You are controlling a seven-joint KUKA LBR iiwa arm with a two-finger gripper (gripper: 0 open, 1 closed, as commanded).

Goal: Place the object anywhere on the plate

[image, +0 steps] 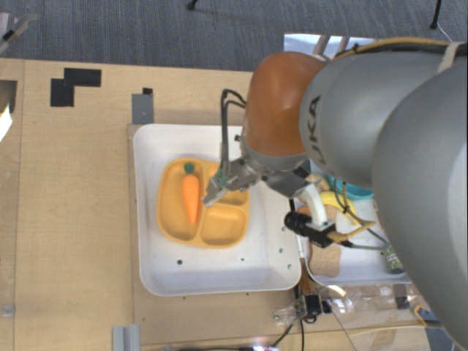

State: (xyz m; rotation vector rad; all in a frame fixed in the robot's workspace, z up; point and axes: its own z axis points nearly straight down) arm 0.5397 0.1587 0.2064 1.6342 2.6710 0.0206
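The toy carrot [191,197] lies in the left compartment of the yellow divided plate [219,229], in the left white bin [219,276]. The pincer [217,190] hovers just right of the carrot, seemingly released, grasping nothing. Placement looks done; next comes a clean retreat upward.

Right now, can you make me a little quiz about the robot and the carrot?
1. True or false: the carrot lies on the yellow plate.
2. Which bin holds the plate? A) the bin on the camera view's left B) the bin on its right
3. Fill in: the end effector hovers just to the camera view's ____ of the carrot.

Key: 1 true; 2 A; 3 right.
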